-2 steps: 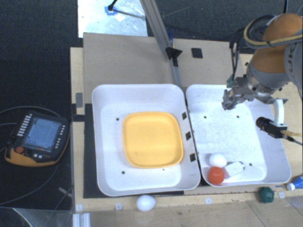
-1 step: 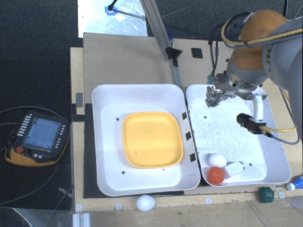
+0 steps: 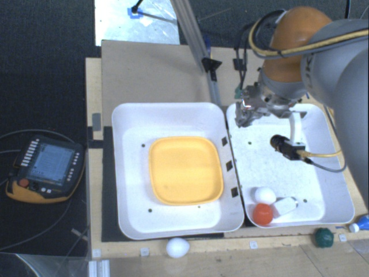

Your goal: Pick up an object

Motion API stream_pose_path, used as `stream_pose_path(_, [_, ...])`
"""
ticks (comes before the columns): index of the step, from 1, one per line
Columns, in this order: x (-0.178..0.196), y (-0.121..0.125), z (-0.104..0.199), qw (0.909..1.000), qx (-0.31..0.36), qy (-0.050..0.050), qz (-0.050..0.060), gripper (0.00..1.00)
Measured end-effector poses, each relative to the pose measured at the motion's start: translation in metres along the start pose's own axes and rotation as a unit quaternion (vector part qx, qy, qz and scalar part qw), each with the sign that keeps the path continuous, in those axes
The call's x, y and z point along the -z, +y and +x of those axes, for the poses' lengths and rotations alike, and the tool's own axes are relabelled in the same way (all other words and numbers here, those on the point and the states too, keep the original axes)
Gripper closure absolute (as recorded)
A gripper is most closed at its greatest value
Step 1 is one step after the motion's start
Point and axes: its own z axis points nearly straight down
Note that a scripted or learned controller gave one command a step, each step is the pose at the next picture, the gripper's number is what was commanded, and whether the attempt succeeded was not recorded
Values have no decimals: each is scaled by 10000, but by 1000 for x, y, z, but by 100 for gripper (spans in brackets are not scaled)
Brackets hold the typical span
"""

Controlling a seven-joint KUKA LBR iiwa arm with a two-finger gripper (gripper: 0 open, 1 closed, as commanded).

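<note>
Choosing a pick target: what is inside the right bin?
The right bin holds a white ball, a red ball and a white piece near its front. The arm covers its back corner.

This is a robotics lab or test cell, not a home. A grey industrial arm (image 3: 337, 56) with an orange band reaches over a plywood worktop (image 3: 150, 68) carrying two shallow white bins (image 3: 130, 172) side by side. Left of the bins, on dark carpeted floor, lies a teach pendant (image 3: 46, 169) with screen, buttons and trailing cable. Behind the bins a metal stand pole (image 3: 193, 33) rises at a slant, with blue tape (image 3: 135, 12) on a pale floor patch. Cables (image 3: 323, 153) loop from the arm across the right bin
</note>
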Motion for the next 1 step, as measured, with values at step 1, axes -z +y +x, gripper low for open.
stream_pose_path(1, [-2, 18, 45, 10000, -2, 0, 3, 100])
